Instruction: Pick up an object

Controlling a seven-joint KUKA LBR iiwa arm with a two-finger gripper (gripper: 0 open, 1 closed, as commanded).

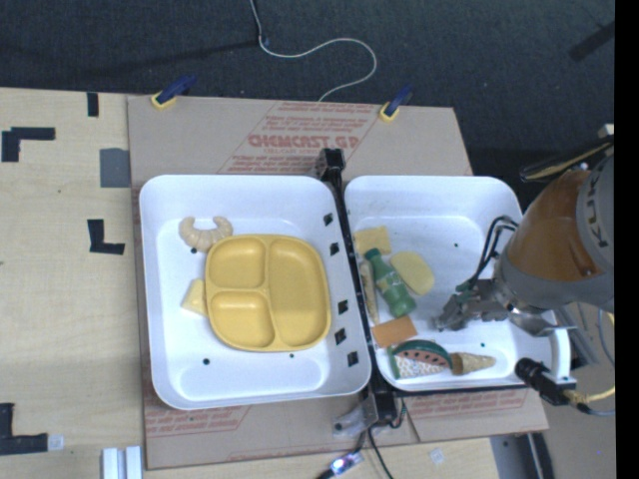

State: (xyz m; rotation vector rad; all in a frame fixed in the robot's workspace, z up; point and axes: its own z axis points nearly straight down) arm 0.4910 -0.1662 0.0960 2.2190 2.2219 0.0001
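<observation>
My gripper [451,314] hangs low in the right bin [469,206], over bare white floor, just right of the toy food. Nearest to it are a pale yellow round piece [414,271] and an orange block [393,329] on its left. A green bottle [386,281] lies along the bin's left side below a yellow wedge [372,239]. A watermelon slice [419,360] and an ice-cream cone [472,362] lie at the front edge. I see nothing between the fingers.
The left bin [165,297] holds a yellow divided plate [267,292], a tan croissant-like piece [204,231] and a yellow wedge [194,296] tucked at the plate's left. Both bins rest on cardboard [300,138]. The arm [564,242] enters from the right.
</observation>
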